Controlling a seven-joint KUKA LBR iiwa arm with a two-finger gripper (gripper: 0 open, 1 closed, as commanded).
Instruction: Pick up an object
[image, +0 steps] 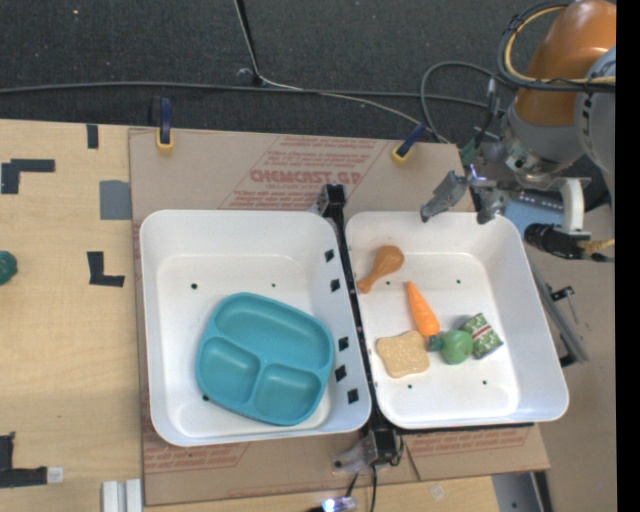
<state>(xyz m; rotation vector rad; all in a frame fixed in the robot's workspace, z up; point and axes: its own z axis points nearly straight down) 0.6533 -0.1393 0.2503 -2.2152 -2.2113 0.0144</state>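
Note:
In the right bin (520, 262) lie a tan drumstick (381, 266), an orange carrot (422, 308), a slice of toast (402, 354), a green round piece (455, 346) and a small green and red packet (482, 336). My gripper (462, 199) hangs above the bin's back rim, at the upper right. Its two grey fingers are spread apart with nothing between them. It stands well clear of every object.
The left bin (160, 250) holds a teal compartment plate (264, 357). Black clips run along the seam between the bins. Cables cross the dark back wall. Cardboard lies under both bins, clamped at the back.

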